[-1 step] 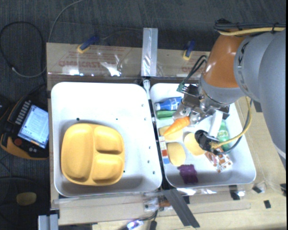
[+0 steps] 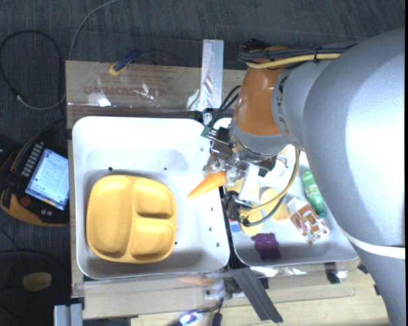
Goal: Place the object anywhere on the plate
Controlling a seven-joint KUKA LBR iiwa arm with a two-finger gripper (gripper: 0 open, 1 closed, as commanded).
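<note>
We saw the arm point(image 2: 353, 128) hiding most of the right bin point(image 2: 326, 253), its gripper point(image 2: 224, 172) clutching an orange carrot point(image 2: 207, 184) above the left bin's point(image 2: 122, 131) right edge.

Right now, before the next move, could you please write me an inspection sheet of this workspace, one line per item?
Surface: two shallow white bins side by side, left bin and right bin, on a bench.
Job's things: yellow divided plate lies in the left bin; orange carrot is at the hand, above the left bin's right part, apart from the plate.
Clutter: in the right bin, a purple block, a green bottle, a small orange and white item.
Grippers: hand is over the wall between the bins, at the carrot's thick end; grip not clear.
Cables: a thin cable on the floor; yellow cabling on the arm.
Surroundings: dark carpet, a handheld controller at the left.
</note>
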